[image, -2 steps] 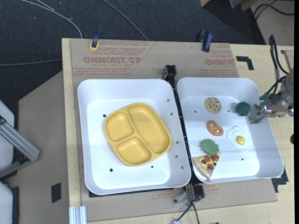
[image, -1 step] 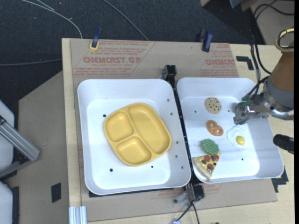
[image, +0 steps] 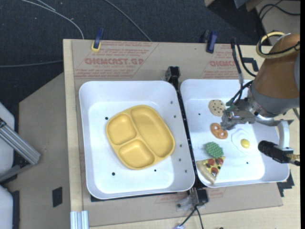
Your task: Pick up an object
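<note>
The right bin [image: 200, 92] holds toy foods: a chocolate-chip cookie [image: 216, 107], a brown pretzel [image: 218, 131], a fried egg [image: 243, 141], a green broccoli piece [image: 214, 149] and a pizza slice [image: 210, 168]. My gripper [image: 229, 119] reaches in from the right and hovers between the cookie and the pretzel, just above the pretzel's upper right edge. I see nothing between its fingers.
The left bin [image: 90, 109] holds a yellow three-compartment plate [image: 139, 136]. A black clamp [image: 173, 74] sits at the top between the bins. Blue clips [image: 211, 41] hold the cardboard base. The arm's orange band [image: 281, 66] overhangs the right bin's right side.
</note>
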`<move>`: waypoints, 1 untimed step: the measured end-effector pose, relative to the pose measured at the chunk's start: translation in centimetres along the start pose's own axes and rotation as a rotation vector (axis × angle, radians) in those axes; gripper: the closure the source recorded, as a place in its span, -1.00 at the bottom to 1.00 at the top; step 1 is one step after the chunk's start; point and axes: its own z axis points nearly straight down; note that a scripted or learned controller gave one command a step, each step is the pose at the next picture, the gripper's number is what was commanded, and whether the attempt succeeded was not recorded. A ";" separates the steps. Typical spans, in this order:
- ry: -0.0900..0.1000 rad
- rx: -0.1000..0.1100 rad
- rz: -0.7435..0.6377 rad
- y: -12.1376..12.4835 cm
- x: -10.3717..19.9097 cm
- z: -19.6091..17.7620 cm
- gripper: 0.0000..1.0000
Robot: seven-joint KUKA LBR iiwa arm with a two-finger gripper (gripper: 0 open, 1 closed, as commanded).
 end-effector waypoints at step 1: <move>-0.002 -0.006 -0.001 0.2 5.2 -1.6 1.00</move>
